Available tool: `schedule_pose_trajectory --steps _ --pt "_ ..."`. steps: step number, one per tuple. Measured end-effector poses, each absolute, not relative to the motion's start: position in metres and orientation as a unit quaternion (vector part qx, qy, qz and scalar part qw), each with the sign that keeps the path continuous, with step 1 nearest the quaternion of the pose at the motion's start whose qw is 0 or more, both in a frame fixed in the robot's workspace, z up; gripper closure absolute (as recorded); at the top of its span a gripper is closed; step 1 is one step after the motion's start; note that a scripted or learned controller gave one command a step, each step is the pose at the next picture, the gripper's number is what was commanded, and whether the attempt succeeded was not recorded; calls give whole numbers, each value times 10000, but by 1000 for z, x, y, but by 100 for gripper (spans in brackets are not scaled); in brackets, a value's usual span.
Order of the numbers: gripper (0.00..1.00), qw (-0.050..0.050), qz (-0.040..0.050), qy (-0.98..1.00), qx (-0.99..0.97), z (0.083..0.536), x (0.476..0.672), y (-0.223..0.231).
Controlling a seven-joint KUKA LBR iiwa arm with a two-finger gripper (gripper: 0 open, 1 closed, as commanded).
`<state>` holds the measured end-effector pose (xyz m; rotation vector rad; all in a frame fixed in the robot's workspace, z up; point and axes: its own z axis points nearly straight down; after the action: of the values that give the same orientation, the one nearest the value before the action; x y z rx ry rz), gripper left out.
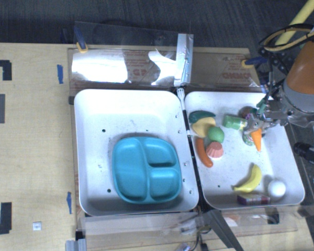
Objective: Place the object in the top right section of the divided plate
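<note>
Carrot (257, 139) just below gripper (255, 120).

The divided plate (145, 169) looked like smooth blue plastic with a soft shine. Both bins (94, 119) were white, matt plastic, and the bench (26, 156) was pale wood.

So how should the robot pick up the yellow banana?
Probably best around the middle of the banana, coming straight down from above. It lies flat in the right bin, curved and slanted, so the hand would likely grip best across its narrow width, not along its length. The white ball sits close to its lower right, so keeping to the middle looks safest.
</note>
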<state>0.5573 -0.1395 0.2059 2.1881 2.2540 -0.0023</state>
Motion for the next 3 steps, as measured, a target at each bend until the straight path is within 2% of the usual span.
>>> schedule_pose_trajectory --steps 1,2,3 --pt "100 -13 -5 6778 7353 212 536 -164" --pt "100 -17 -12 6989 7152 170 503 -206" --pt "100 -11 3 8323 5543 162 480 -144"
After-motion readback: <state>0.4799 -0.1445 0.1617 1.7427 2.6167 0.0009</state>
